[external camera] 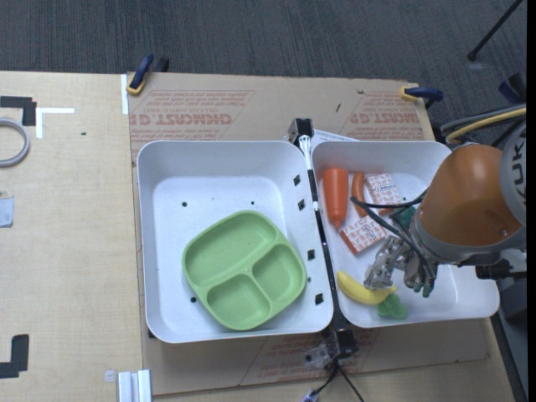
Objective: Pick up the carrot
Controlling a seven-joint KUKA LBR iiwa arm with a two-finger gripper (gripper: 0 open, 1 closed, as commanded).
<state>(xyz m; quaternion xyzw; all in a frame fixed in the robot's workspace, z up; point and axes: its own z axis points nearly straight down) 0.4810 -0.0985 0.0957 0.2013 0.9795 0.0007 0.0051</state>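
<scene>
Two shallow white bins sit side by side on a table point(67, 266). The left bin point(159, 249) holds a green divided plate point(243, 269). In the right bin point(469, 304), an orange carrot point(336, 194) lies near the left wall, lengthwise, with a small red-and-white packet point(365, 233) just beside it. The grey arm with its orange band point(465, 199) hangs over this bin. Its tool point(400, 268) hovers above a yellow banana point(360, 289) and a green item point(391, 309), apart from the carrot; whether its grip is spread or closed cannot be told.

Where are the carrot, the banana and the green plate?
carrot point(336, 194): camera view, middle of its orange body.
banana point(362, 290): camera view, middle of its yellow curve.
green plate point(219, 256): camera view, floor of its largest compartment.
</scene>
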